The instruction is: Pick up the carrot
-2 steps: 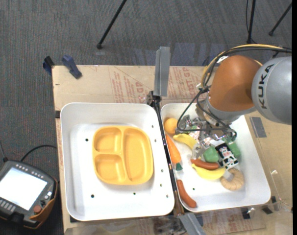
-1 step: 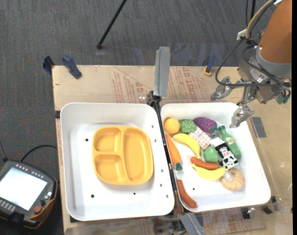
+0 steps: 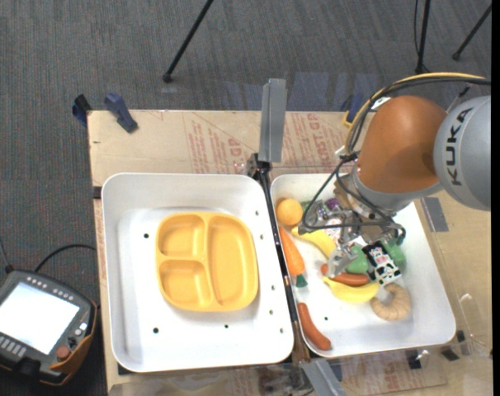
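**Gripper low over the clutter, carrot off to its left by the divider**

Nearest the camera: a handheld pendant (image 3: 35, 324) on the floor at lower left. Left bin (image 3: 122, 304) holds a yellow divided plate (image 3: 207, 260).

Right bin (image 3: 436, 320), front edge: a red sausage (image 3: 313, 327) lies by the left wall. Behind it, a tan pastry-like piece (image 3: 391, 302), a yellow dish (image 3: 353, 290) with a red-orange piece on it, and a black-and-white cow toy (image 3: 383, 263) against something green.

The carrot (image 3: 293, 254) lies along the bin's left wall, just beside the divider, orange body pointing away, green end nearer. A banana (image 3: 318, 241) sits just beside it; an orange (image 3: 289, 211) beyond.

The gripper (image 3: 346, 254) hangs over the pile's middle, near the banana and dish, right of the carrot. Jaws: cannot tell whether spread or closed; cables and wrist clutter the view. Nothing visibly held.

Judgement: approach step, not aligned. To do it well, shift toward the divider, turn the fingers across the carrot's narrow width, and descend at mid-body. Risks: wall blocking the outer finger, banana crowding the inner.

Farthest: cardboard backing (image 3: 192, 143), tripod legs.
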Action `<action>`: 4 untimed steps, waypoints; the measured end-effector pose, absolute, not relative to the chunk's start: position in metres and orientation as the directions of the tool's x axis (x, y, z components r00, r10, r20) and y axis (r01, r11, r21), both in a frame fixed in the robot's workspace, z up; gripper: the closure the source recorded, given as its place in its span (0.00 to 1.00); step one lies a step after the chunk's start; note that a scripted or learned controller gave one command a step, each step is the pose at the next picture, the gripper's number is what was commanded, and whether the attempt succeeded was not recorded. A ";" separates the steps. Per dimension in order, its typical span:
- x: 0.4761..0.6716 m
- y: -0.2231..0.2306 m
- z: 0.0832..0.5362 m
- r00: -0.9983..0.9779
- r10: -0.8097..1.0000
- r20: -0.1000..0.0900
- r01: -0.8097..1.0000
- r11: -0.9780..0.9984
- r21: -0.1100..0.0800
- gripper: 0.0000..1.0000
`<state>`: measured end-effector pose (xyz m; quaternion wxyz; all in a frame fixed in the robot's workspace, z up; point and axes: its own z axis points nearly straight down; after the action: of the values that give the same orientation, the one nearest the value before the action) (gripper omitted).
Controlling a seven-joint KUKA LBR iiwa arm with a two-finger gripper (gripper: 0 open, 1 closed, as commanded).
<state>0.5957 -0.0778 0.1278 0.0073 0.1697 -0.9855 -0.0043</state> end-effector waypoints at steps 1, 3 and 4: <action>0.584 -0.144 0.262 -0.957 -0.290 -0.016 -0.290 0.957 -0.009 0.00; 0.512 -0.015 0.187 -1.000 -0.022 0.000 -0.022 1.000 0.002 0.00; 0.493 -0.092 0.160 -0.999 -0.054 0.003 -0.054 0.999 0.000 0.00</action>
<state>0.4935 -0.0921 0.1604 0.0016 0.0271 -0.9996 0.0001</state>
